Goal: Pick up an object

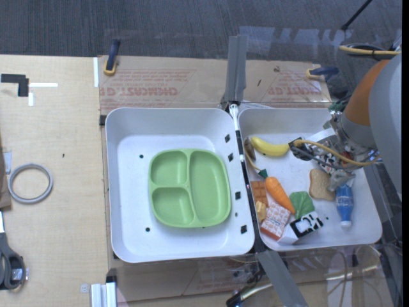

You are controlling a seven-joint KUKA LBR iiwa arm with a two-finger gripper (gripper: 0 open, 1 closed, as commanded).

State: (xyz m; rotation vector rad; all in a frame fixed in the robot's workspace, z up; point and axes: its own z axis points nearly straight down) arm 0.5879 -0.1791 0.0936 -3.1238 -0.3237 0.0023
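The right bin (364,232) holds a yellow banana (268,147), an orange carrot (279,194) with a green leaf (301,203), a slice of bread (321,185), a blue-capped bottle (344,204), a red-and-white snack packet (275,221) and a small black-and-white item (306,225). My gripper (335,170) hangs low over the bin's right half, just above the bread's upper right edge and beside the bottle's top. Cables and the wrist hide its tips.
The left bin (121,190) carries a green divided plate (190,187). A grey tape ring (29,182) lies on the wooden bench at the left. The arm's grey body and orange band (361,101) fill the space above the right bin's far right corner.
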